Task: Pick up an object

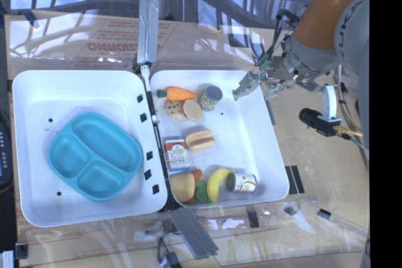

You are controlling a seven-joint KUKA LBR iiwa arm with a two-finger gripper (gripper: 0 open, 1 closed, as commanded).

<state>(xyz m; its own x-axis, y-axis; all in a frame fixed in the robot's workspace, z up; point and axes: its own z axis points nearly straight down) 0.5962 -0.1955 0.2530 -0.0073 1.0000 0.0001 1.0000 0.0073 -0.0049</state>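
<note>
The right bin holds several toy foods: an orange carrot, a small upright tin, a cookie, a hot dog bun, a small carton, a banana and a tin lying on its side. My gripper hangs above the bin's upper right corner, to the right of the upright tin. It is open, with nothing between its fingers.
The left bin carries a blue divided plate. A tan bread piece and a green item crowd the right bin's near edge. A black clamp juts from the arm on the right.
</note>
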